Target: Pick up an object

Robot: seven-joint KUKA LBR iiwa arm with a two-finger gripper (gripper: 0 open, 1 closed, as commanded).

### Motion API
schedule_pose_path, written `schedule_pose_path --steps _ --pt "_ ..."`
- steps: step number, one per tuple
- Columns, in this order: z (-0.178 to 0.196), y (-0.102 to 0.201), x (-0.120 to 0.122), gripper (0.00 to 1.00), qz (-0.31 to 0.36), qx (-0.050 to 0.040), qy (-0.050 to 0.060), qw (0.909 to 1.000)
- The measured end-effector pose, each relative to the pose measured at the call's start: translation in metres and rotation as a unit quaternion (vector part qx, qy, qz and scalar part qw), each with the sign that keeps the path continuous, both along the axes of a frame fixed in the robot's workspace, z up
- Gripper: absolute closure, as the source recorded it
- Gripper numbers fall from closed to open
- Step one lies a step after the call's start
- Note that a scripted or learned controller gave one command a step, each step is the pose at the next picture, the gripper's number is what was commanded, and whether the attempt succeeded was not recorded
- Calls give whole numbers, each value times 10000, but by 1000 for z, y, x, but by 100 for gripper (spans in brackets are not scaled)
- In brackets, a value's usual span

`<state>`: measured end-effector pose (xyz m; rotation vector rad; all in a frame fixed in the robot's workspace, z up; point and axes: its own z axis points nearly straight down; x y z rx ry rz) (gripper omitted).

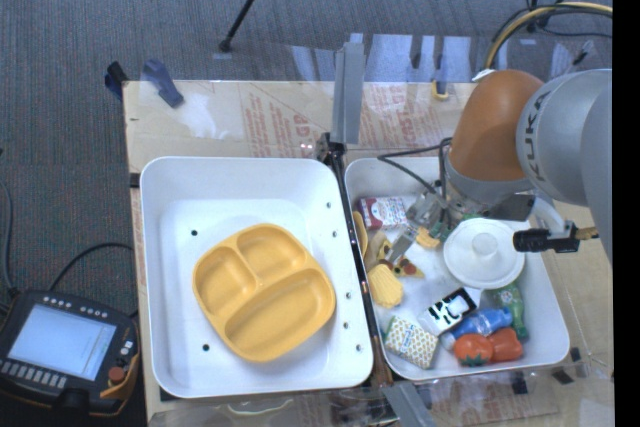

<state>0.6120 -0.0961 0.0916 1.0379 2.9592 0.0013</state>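
Reaching in over the right bin (556, 315), the grey arm (565, 130) with its orange band (497, 125) places the hand (412, 237) low above the clutter near that bin's upper left part. Whether the hand is wide or narrow cannot be told, and nothing can be seen held in it. All places below are given relative to the right bin. At its left wall lies a yellow corn cob (385, 284), just below the hand. Near the upper left corner rests a small red and white packet (384, 211). At the middle sits a white round lid (483, 252), partly under the arm's wrist. Below the lid lies a black and white box (449, 309), and beside it a blue bottle (484, 322). Along the lower edge lie a patterned white pouch (411, 340) and a red tomato (475, 349), with a green packet (511, 301) near the right wall. The left bin (166, 205), touching the right bin's left side, carries a yellow divided plate (263, 291). Both bins stand on the desk (225, 115).
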Motion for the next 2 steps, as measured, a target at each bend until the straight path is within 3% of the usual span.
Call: schedule_pose_path --steps 1,2 --pt "2 8 -30 0 -270 -26 -34 9996" --pt "1 5 -64 0 -968 -6 -39 9953"
